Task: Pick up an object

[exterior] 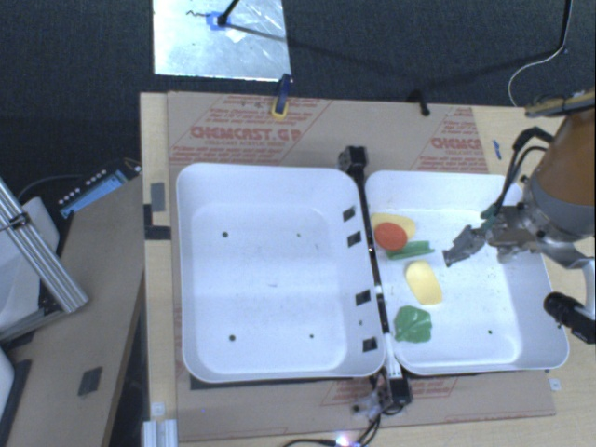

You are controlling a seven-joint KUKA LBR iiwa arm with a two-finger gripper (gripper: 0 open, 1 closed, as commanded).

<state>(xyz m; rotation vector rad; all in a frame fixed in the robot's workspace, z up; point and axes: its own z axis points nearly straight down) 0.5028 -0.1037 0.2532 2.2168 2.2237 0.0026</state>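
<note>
Pickup isn't happening yet as far as I can see. The arm is reaching in over the right bin (531, 343) from its right edge, and the hand (459, 248) is hanging above the bin's middle with nothing between its fingers; they're looking spread a bit, so open I'd say.

All the candidates are sitting along that bin's left edge: a red-and-orange round thing (393, 233) near the far left corner, a green stick (410, 250) lying just beside it, a yellow piece (424, 282) closest to the hand, and a green leafy lump (413, 324) toward the near left corner. The left bin (196, 250) is holding nothing.

So nothing's grabbed; the whole descend, close and lift is still to do. Honestly I'm struggling to say how high the hand is hovering, and the arm is getting cut off at the right.
</note>
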